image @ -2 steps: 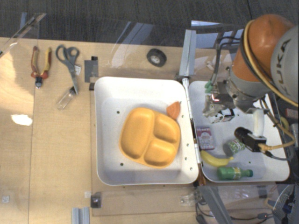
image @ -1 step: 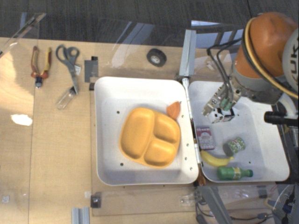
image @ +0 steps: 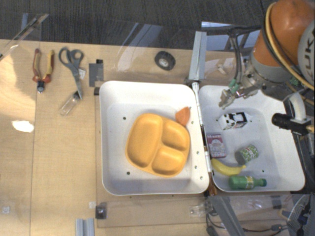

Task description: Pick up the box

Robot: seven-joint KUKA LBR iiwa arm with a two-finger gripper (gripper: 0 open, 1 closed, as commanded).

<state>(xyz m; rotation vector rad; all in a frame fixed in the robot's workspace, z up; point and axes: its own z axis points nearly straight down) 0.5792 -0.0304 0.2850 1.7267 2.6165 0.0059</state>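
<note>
The box (image: 216,145) is small and pink-maroon and lies flat on the floor of the right bin (image: 295,173), close to its left wall. My gripper (image: 230,96) hangs over the upper left part of that bin, up and to the right of the box and well apart from it. Nothing shows in its grasp. The grey arm with its orange band (image: 288,28) comes in from the upper right.
In the right bin, a small black-and-white item (image: 234,119) lies just below the gripper. A green can (image: 247,153), a banana (image: 227,168) and a green bottle (image: 247,182) lie right of and below the box. The left bin (image: 110,132) holds a yellow divided tray (image: 158,144) and an orange piece (image: 183,115).
</note>
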